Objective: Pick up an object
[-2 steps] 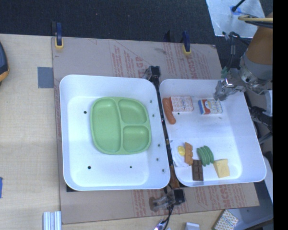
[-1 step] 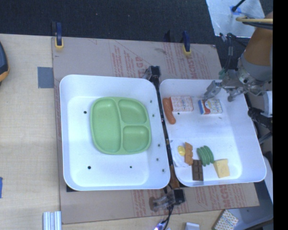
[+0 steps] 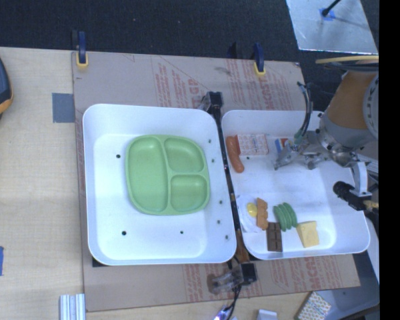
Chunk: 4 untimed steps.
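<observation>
My gripper (image 3: 295, 163) hangs over the upper middle of the right bin (image 3: 347, 245), open, with only bare white bin floor between its fingers. Just left of it lie a small blue and red item (image 3: 281, 143), a white packet with red print (image 3: 255, 143) and a reddish sausage (image 3: 235, 153). Along the bin's front lie a yellow piece (image 3: 252, 211), an orange-brown piece (image 3: 261, 214), a green ridged item (image 3: 285, 216), a brown bar (image 3: 273, 237) and a yellow wedge (image 3: 308, 233), all apart from the gripper.
The left bin (image 3: 100, 239) holds a green divided plate (image 3: 167, 175). The grey arm with its orange band (image 3: 350, 105) reaches in over the right bin's far right corner. A black part (image 3: 350, 195) juts over that bin's right side.
</observation>
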Motion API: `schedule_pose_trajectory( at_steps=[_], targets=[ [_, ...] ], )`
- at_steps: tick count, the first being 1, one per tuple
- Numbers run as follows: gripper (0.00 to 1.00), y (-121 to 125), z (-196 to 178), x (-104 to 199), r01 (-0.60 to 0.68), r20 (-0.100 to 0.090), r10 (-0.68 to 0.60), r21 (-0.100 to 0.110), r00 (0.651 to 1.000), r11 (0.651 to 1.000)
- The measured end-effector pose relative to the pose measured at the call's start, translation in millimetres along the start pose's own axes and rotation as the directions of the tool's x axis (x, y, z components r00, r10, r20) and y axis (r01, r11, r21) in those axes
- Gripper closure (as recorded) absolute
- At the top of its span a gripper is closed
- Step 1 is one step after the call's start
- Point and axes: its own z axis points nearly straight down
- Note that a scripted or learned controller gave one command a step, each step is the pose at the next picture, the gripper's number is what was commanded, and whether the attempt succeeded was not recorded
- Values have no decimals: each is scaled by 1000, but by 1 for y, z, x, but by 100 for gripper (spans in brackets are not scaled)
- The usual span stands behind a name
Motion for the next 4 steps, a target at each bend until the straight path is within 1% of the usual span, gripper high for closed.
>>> schedule_pose_trajectory(
  at_steps=[1, 2, 3, 4],
  targets=[
    [0, 52, -3, 13, 1, 1, 0, -8, 1000, 1000],
    [0, 10, -1, 16, -2, 0, 2, 2, 1000, 1000],
    [0, 51, -2, 33, -1, 0, 1, -4, 1000, 1000],
    [0, 8, -1, 24, -1, -1, 1, 2, 1000, 1000]
  ],
)
